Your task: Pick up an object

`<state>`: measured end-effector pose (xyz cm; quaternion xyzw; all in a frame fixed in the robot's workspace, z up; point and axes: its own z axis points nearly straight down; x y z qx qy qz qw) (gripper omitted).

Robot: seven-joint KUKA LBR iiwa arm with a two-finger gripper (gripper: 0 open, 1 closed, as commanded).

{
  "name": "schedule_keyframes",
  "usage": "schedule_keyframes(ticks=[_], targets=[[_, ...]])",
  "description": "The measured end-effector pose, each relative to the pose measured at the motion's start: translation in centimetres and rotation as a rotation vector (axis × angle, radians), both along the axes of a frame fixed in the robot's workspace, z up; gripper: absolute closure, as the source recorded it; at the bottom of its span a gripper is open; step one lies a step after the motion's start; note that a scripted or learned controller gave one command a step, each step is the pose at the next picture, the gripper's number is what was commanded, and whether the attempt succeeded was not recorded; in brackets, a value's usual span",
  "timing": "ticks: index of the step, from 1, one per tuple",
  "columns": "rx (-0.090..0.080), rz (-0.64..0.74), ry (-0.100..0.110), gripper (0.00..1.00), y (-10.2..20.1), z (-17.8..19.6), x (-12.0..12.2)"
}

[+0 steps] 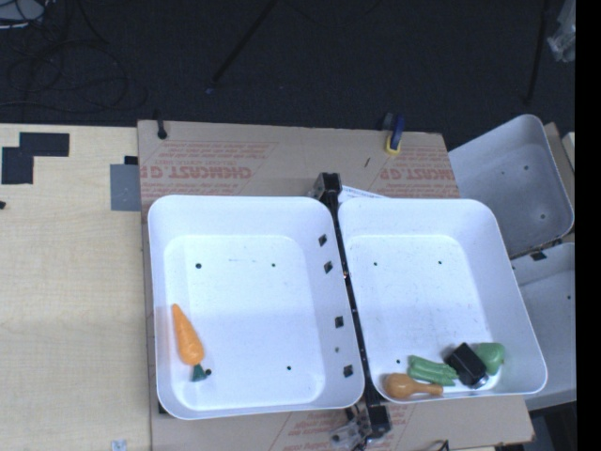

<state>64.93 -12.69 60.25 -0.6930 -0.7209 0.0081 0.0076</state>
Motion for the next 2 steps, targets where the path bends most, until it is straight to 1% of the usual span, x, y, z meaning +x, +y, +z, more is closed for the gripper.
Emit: schedule_keyframes(ticks=[2], targets=[[0.0,0.012,0.005,1.0,0.41,1.87,0.14]])
